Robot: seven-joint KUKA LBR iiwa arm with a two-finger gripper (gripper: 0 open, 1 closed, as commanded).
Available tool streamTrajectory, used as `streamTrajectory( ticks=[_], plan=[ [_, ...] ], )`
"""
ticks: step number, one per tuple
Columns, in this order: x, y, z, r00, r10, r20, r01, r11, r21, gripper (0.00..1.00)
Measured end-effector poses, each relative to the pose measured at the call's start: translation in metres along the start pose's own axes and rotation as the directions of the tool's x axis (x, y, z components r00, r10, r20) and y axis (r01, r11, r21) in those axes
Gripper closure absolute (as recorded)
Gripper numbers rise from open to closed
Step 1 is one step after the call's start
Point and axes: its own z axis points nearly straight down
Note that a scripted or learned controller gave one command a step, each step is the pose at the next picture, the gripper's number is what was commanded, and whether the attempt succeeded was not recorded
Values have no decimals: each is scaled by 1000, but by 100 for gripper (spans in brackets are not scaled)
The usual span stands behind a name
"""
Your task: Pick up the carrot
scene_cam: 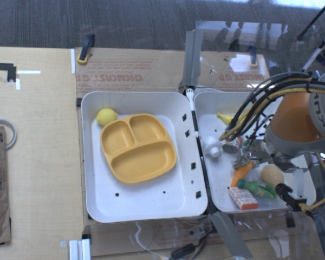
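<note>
Carrot (241,173): small, orange, slender and tapering, lying at a slant on the floor of the right bin (219,199), toward that bin's middle. Its upper end sits just under the gripper (244,157); its lower end points toward a small red-and-white box (242,197).

Neighbours in the right bin: a green item (257,188) just beside the carrot's lower end, a beige egg-shaped item (271,175) to its right, a white rounded item (212,148) to its left, a yellow item (224,116) near the far wall.

Arm (295,121): grey with an orange band, reaching in from the right and bent low over the right bin, black cables looping above it. Whether the gripper is released or clenched, I cannot tell from here.

Left bin (92,188): a yellow divided plate (138,147) and a lemon (106,116) at its far left corner.
</note>
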Motion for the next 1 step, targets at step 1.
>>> streamTrajectory(
  ticks=[1],
  plan=[
    [52, 31, -91, 997, -75, 1, 75, 997, 0, 100]
  ],
)
